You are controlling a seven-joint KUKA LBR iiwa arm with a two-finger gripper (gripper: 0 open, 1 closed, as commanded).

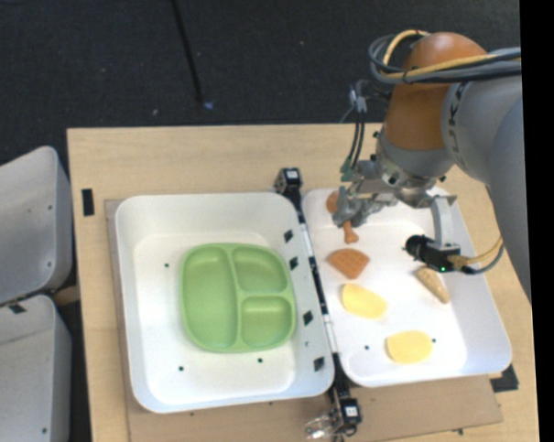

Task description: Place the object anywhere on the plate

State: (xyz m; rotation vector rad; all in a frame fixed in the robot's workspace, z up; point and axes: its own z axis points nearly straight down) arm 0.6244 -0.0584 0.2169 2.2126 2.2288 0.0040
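- The gripper [349, 223] hangs over the right bin's [475, 344] upper left corner; I cannot tell its state.
- A small orange piece [350, 232] sits right at its tip.
- The green plate [236, 296] lies in the left bin [149, 230].
- Two yellow pieces [363, 301] lie nearby.
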